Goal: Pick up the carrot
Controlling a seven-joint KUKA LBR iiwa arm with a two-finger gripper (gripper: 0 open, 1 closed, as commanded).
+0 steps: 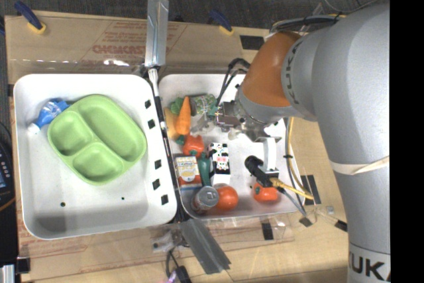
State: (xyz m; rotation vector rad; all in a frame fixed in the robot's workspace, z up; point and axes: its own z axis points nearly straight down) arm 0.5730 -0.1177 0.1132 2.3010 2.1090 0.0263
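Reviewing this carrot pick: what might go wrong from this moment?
1. The carrot lies close to the right bin's left wall and beside a leafy green item. The tool may bump the wall or grab the greens instead.
2. An orange-red item sits just below the carrot, so a wrong pick seems plausible.
3. The arm's wrist covers much of the tool from the camera, so a grasp may be hard to confirm.

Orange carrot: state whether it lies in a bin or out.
In. The orange carrot lies inside the right-hand white bin, by its left wall.
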